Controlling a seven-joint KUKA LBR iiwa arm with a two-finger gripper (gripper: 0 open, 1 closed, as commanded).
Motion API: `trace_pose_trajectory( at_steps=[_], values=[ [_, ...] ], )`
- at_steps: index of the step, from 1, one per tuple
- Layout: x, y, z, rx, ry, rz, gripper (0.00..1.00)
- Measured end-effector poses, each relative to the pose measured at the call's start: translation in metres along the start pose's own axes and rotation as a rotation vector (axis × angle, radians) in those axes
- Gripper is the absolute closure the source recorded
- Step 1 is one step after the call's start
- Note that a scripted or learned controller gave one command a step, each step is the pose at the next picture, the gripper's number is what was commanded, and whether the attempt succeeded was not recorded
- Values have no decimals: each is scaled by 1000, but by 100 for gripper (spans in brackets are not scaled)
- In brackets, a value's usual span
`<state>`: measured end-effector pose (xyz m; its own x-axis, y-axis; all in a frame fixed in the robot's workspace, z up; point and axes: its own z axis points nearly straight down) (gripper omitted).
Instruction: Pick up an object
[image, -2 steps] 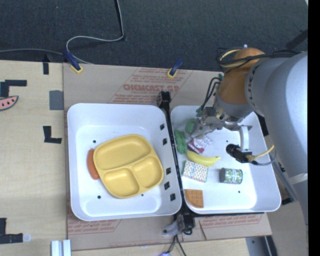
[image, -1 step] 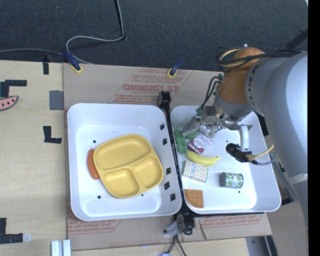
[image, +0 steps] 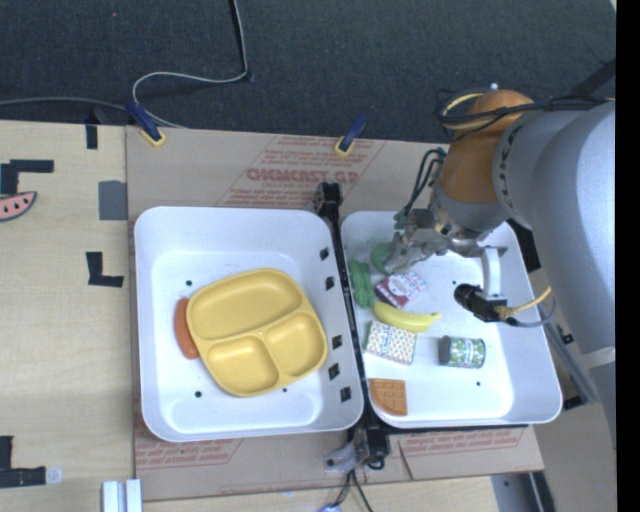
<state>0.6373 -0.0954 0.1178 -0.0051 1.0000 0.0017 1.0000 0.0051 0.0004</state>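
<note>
My jaws (image: 405, 255) hang over the right bin (image: 520, 395), just above the red-and-white packet (image: 399, 290) by the banana (image: 405, 318); I cannot tell their spread. The packet looks light, crinkly, slippery: best pinched across its narrow middle.

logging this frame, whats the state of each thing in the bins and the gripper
gripper: low over the right bin's upper left, fingers unclear
yellow tray: lying flat in left bin
banana: lying flat, right bin
green can: on its side
waffle: flat by the front wall
</note>
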Motion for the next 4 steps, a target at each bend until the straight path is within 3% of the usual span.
trace_pose_trajectory(
  at_steps=[1, 2, 3, 4],
  values=[
    [0, 0, 0, -1, 0, 0, 0],
    [1, 0, -9, 0, 1, -1, 100],
    [1, 0, -9, 1, 1, -1, 0],
    [2, 0, -18, 2, 3, -2, 100]
  ],
)
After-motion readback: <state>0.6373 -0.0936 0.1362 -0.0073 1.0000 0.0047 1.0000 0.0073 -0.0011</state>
